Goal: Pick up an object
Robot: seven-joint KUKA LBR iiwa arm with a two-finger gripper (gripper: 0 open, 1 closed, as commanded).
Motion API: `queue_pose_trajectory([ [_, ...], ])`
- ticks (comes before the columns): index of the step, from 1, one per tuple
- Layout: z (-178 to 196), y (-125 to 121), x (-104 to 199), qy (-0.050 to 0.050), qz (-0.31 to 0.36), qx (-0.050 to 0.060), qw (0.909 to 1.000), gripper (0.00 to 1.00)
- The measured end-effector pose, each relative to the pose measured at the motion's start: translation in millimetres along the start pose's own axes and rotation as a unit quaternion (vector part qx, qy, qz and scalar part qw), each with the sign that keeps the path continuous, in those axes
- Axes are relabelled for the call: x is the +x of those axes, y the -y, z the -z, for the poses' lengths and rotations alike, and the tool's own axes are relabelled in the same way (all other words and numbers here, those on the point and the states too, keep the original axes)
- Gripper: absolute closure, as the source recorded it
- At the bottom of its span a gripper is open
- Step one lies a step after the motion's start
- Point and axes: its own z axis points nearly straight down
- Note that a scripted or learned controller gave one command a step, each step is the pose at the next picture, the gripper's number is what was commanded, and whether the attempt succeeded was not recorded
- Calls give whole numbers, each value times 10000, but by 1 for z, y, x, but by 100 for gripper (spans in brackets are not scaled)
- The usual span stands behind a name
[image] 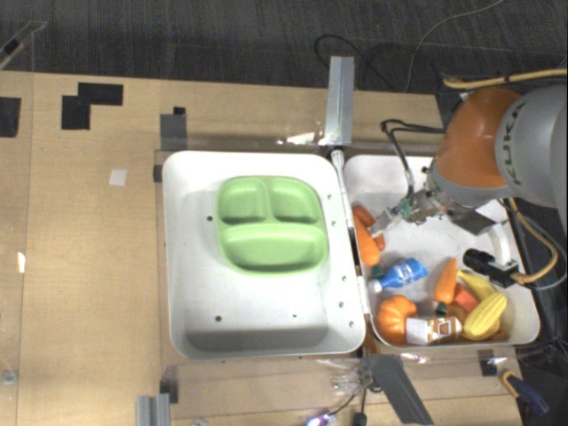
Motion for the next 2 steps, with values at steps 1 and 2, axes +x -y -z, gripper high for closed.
queue_pose_trajectory([
  [1,-12,2,-3,-37,-1763,137,9842,0],
  [2,-7,97,25,-38,-2155,139,9764,0],
])
